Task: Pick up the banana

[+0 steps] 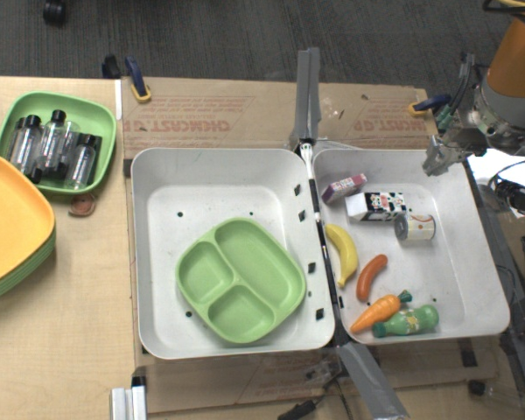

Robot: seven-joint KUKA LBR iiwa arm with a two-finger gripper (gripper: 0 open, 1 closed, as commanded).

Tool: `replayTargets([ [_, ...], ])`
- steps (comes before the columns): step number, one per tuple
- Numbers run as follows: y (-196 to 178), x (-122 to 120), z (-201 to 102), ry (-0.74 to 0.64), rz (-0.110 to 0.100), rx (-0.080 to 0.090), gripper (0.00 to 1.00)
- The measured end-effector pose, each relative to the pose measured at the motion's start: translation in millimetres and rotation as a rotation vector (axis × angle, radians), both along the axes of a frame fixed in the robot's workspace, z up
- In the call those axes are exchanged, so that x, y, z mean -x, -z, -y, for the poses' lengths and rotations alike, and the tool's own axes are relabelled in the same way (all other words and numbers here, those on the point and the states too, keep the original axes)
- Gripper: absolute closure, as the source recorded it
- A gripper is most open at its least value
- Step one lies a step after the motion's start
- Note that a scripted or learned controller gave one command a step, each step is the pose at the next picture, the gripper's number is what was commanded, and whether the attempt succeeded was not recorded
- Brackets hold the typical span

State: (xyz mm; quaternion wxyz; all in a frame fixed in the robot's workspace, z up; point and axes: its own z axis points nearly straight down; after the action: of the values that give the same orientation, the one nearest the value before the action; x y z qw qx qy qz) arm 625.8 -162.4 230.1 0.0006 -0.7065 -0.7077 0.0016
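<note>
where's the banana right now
In the camera view the banana lies in the right bin, against its left wall, just left of the orange-red sausage-shaped piece and below the purple packet.

arm (513, 68) cut off at right edge, hand (439, 160) fingers indistinct

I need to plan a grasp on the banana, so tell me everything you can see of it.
The banana is yellow, smooth and curved, whole and unpeeled, probably a plastic toy by its even sheen. It lies flat in the right bin, hard against that bin's left wall, its length running along the wall, one end toward the bench's far side and the other toward the near side, bulging to the right. An orange-red sausage-shaped piece lies just to its right, seemingly not touching. The claw hangs over the bin's far right corner, well away.
</note>
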Motion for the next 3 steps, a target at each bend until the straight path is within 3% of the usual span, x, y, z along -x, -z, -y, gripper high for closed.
replayTargets([
  [1,21.0,13.1,-51.0,-0.489,0.001,-0.003,1.00],
  [2,-5.3,64.9,-17.4,-0.017,0.001,-0.001,1.00],
  [3,34.4,100.9,-48.4,-0.382,0.000,-0.003,1.00],
])
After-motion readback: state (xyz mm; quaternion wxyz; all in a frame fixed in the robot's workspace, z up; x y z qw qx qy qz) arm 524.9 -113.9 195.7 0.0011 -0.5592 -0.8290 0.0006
